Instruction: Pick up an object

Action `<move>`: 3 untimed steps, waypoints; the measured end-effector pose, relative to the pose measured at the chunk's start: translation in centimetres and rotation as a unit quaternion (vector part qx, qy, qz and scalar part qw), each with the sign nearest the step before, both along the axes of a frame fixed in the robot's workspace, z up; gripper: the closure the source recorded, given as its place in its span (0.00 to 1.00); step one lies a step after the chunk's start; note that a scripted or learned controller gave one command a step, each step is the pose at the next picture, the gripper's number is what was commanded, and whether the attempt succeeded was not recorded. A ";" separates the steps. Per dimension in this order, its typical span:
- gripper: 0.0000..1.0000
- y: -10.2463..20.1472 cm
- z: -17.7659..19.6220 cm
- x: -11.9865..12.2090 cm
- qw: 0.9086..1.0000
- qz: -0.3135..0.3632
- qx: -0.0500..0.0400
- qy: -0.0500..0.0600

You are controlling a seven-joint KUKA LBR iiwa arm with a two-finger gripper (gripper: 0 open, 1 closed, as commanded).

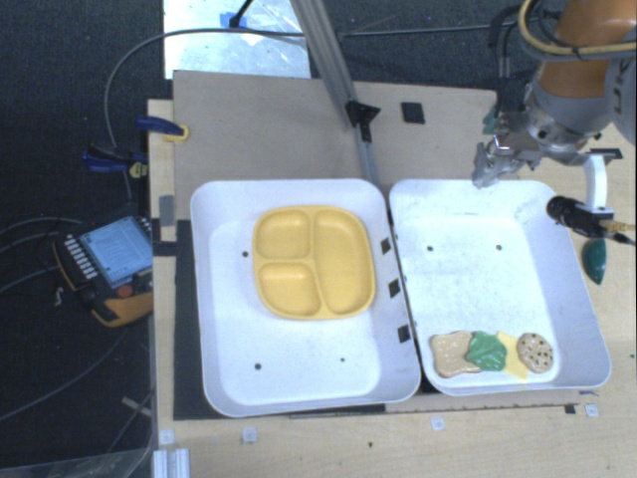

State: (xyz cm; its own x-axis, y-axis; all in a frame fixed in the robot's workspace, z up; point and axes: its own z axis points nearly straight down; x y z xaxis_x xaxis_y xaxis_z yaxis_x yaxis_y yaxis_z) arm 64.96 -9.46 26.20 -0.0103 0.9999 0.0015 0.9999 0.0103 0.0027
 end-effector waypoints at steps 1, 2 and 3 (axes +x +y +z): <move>1.00 4.7 -1.6 -1.1 1.000 0.000 0.000 0.001; 1.00 10.4 -2.1 -1.3 1.000 0.000 0.000 0.001; 1.00 15.3 -1.6 -3.0 1.000 0.000 0.000 0.001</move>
